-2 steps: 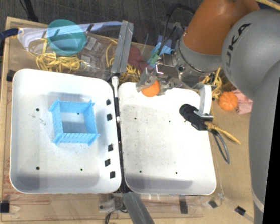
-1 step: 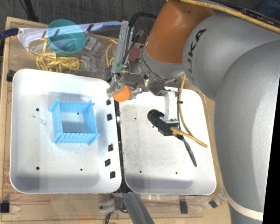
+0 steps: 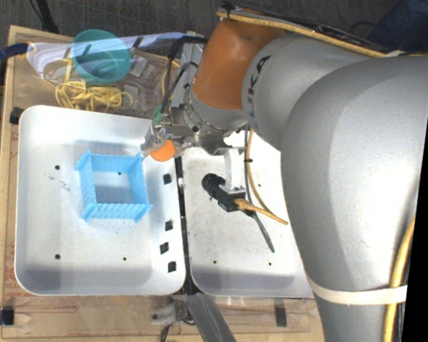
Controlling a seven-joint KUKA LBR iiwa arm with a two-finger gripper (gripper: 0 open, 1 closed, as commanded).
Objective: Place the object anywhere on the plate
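Smooth grey arm (image 3: 341, 143) with its glossy orange band leans in over the bench (image 3: 14, 80). The gripper (image 3: 158, 142) sits above the left bin (image 3: 33, 253), towards the bench's far edge. Right at its tip is a small, rounded orange object (image 3: 164, 151); whether the gripper has a grip on it, I cannot tell. The object is just off the far right corner of the blue plate (image 3: 111, 187), a square, ribbed-walled frame with an open middle, lying flat. The right bin (image 3: 239, 282) is scuffed white plastic. A teal bowl (image 3: 100, 56) and coiled yellow cord (image 3: 87, 97) sit at the bench's far left corner, with dark carpet beyond.
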